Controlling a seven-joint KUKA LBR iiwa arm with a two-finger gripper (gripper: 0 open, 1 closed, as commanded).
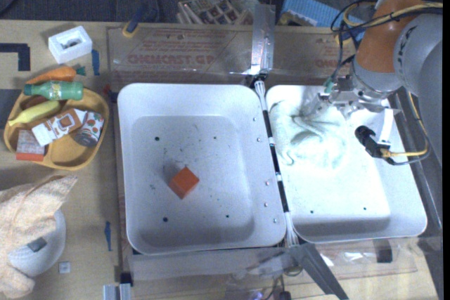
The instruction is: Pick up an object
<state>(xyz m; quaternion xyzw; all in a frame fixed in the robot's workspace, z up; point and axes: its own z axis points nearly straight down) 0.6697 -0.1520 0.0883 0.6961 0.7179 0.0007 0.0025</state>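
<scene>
Two shallow white bins sit side by side on a cluttered bench. Small orange cube lies mid-left bin, walls well clear. Gripper hovers blurred over the right bin's far-left corner; grip perhaps hidden.

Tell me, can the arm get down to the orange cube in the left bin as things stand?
Probably yes. The orange cube lies alone on the left bin floor, away from its walls, with nothing over it; the arm is above the right bin.
</scene>
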